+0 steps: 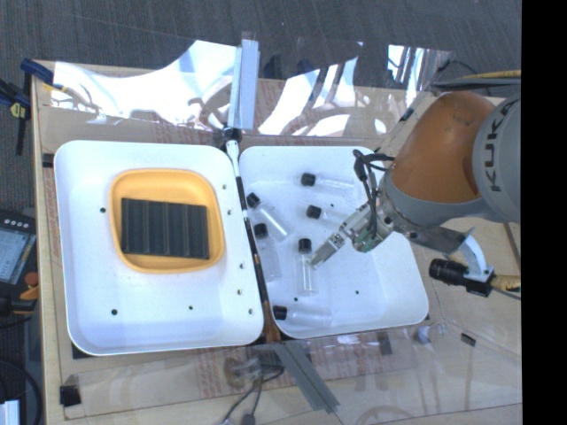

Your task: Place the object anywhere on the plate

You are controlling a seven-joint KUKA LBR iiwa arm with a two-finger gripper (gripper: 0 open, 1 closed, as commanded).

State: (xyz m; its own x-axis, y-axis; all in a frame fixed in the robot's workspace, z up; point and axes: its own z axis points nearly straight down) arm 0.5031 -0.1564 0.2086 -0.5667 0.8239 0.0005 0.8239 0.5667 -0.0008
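here, vial [306, 271] just beside pincer [321, 253], apart

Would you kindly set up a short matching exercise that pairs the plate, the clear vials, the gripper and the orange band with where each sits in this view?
Things:
1. yellow plate
2. clear vials with black caps
3. gripper
4. orange band

Places:
A. scattered in the right bin
B. on the arm, above the wrist
C. in the left bin
D. over the right bin, among the vials

Pairs: 1-C, 2-A, 3-D, 4-B
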